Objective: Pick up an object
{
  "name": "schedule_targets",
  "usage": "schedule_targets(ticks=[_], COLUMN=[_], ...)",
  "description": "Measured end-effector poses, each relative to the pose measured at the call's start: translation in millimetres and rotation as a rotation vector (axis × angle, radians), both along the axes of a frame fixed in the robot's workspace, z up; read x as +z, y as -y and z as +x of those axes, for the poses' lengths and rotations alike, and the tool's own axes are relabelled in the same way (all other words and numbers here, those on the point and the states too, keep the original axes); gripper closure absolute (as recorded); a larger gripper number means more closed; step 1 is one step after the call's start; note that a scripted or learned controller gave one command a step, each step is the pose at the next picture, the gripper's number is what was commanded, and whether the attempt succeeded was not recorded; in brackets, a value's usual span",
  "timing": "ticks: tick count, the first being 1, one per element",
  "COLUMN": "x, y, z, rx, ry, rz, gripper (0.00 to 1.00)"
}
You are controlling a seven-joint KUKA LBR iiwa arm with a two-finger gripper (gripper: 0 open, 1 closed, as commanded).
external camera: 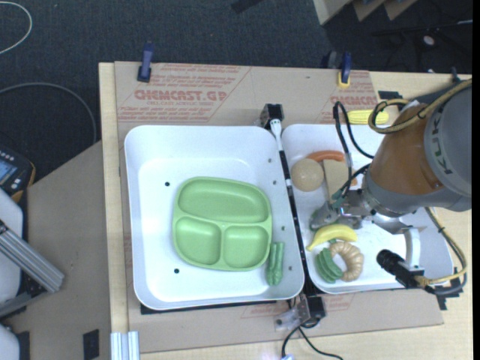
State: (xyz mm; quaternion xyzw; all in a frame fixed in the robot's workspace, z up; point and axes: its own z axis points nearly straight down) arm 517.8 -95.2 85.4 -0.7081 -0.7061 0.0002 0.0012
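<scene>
Below, a cardboard-topped bench [187,92] on dark carpet [150,13] bears two bins; pincer [330,214] state unclear.

The arm [420,163] reaches in from the right, wrist angled down and leftward.

Two white bins, the left bin [142,201] and the right bin [442,265], look like smooth, faintly glossy plastic. A pale green divided tray [222,223] has a matt plastic sheen, as does the green pod [274,263] beside it. Brown protective paper printed in red covers the surface [225,92], held by blue clamps [145,64]. The arm [409,163] shows a satin orange band over grey casing. A yellow banana [334,235] and a tan, rough-looking pastry ring [349,259] appear to be toy plastic.
</scene>
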Motion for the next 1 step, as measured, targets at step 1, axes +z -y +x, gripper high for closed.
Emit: schedule_targets(ticks=[1], x=[0.1], y=[-4.0], z=[-17.5], rx=[0.002], ry=[0.002], rz=[0.000], gripper=[0.00])
